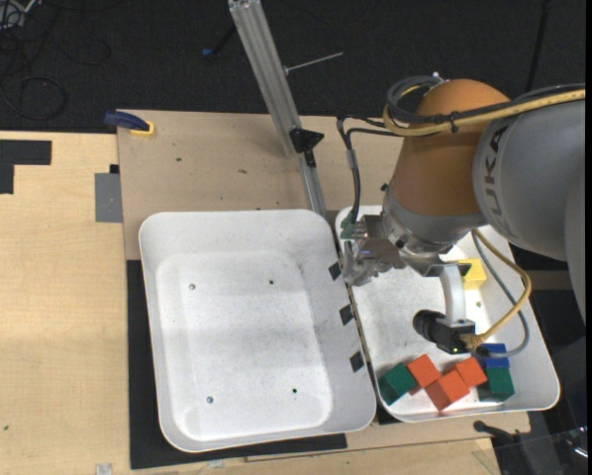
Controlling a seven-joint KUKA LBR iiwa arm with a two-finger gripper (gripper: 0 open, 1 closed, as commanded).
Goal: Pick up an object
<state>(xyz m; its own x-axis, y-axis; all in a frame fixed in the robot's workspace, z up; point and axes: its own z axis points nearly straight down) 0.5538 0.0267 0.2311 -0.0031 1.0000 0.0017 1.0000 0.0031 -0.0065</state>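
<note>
Two shallow white bins sit side by side on the counter [217,166]. The left bin [246,330] is seen from above at a slant. The right bin [534,384] holds a cluster of blocks at its near edge — a green block [398,381], two orange blocks [448,382] and a blue block [495,368] — with a yellow piece [473,272] farther back. The arm [494,186] reaches over the right bin; its gripper [363,257] hangs near the bin's left wall, apparently above the floor. Whether the fingers are spread or closed cannot be told — the wrist covers them.
</note>
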